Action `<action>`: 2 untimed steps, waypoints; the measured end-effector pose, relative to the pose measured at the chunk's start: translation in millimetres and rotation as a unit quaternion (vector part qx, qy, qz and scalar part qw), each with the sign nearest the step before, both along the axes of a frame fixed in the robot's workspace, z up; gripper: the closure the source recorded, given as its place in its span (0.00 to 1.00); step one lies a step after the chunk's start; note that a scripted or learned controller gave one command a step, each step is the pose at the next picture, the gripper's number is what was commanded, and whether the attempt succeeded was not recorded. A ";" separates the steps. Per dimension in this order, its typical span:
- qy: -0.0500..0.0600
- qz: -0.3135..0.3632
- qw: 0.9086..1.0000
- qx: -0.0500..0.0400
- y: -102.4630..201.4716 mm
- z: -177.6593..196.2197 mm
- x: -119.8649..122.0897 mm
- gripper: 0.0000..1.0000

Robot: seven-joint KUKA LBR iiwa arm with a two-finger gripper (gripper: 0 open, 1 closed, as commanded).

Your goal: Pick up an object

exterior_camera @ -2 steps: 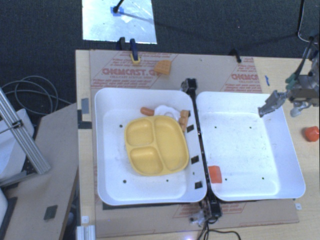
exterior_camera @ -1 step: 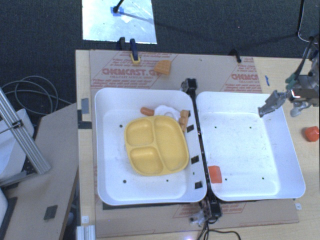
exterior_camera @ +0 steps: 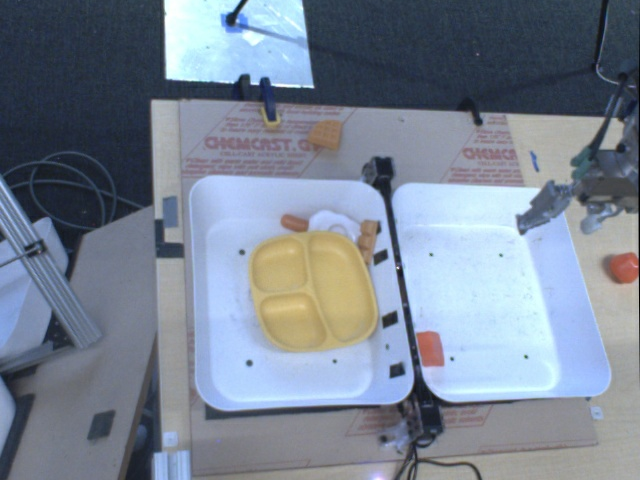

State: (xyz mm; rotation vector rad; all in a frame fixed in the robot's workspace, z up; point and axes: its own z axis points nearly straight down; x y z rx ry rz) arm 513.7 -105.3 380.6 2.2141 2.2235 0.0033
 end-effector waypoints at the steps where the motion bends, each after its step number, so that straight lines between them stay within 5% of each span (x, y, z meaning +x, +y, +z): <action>1: 0.000 0.000 1.000 0.000 0.0 0.0 0.0 0.00; 2: 0.000 0.000 1.000 0.000 0.0 0.0 0.0 0.00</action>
